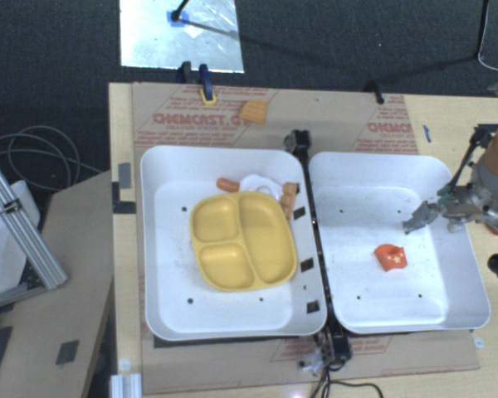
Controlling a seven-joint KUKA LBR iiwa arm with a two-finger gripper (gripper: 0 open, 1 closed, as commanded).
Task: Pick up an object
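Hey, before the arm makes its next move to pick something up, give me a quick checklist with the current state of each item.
1. Target in the arm's bin: small orange-red block lies on the floor of the right white bin: ok.
2. Target free of neighbours: nothing touches it: ok.
3. Pincer above target: it sits up and to the right of the block, not over it: not ok.
4. Pincer opening: cannot tell.
5. Object already held: nothing visible in the pincer: not ok.
6. Other objects stay put: yellow divided plastic tray rests in the left white bin, away from the arm: ok.
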